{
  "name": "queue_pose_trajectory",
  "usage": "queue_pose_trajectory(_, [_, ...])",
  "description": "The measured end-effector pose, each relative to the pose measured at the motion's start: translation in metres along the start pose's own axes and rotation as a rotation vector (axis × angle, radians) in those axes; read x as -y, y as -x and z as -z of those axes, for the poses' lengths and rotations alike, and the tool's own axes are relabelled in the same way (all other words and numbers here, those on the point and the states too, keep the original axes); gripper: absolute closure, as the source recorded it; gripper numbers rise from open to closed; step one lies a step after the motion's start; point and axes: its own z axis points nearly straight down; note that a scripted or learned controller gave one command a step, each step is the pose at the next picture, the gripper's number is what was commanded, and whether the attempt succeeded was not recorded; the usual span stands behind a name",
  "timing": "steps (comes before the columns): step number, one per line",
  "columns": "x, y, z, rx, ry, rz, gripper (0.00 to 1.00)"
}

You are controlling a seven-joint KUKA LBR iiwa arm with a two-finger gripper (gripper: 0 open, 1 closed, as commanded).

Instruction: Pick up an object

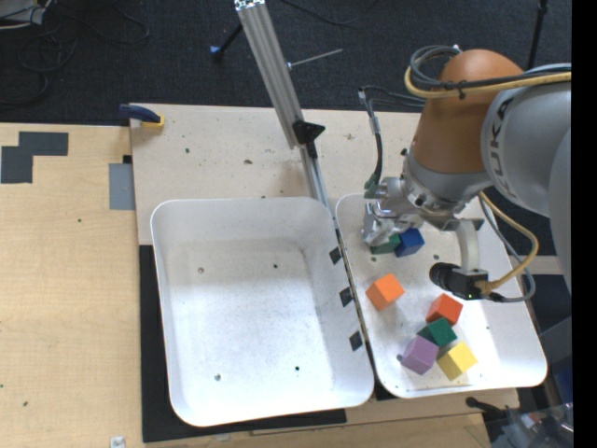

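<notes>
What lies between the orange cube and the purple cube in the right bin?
In the camera view, only bare white bin floor lies between the orange cube and the purple cube. The red cube and green cube sit off to the right.

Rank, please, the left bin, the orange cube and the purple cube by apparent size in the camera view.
1. left bin, by far the largest.
2. orange cube and purple cube: these look alike in size, so I would not rank them.
</notes>
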Motion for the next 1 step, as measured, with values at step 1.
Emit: queue_pose_trajectory(1, [-0.0147,-0.0452,-0.0045,0.001,0.003,-0.001,1.0])
